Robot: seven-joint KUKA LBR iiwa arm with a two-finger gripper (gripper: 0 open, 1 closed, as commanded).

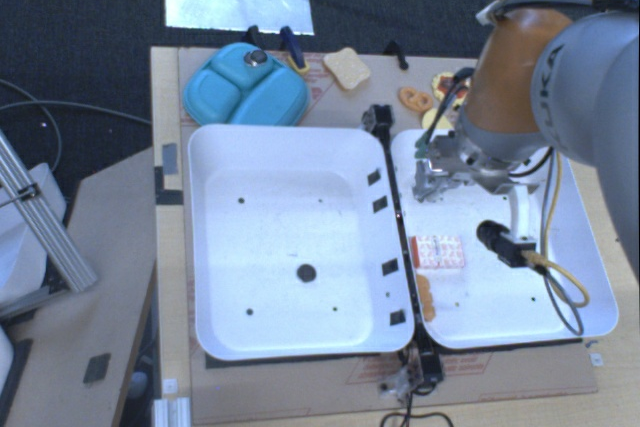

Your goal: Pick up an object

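My gripper (430, 183) hangs over the upper left part of the right bin (560, 315), its metal fingers pointing down near the bin's left wall. Below it on the bin floor lies a small white packet with red print (438, 252). A small orange-brown piece (425, 296) rests against the left wall further toward the front. The left bin (230, 165) holds a small dark round object (306, 272). Nothing shows between the fingers.
A blue lidded container (245, 87) sits behind the left bin. A slice of toy bread (347, 68), a pretzel-shaped piece (414, 99) and a yellow-red item (443, 83) lie behind the bins. A black cable fitting (500, 244) hangs from the arm over the right bin.
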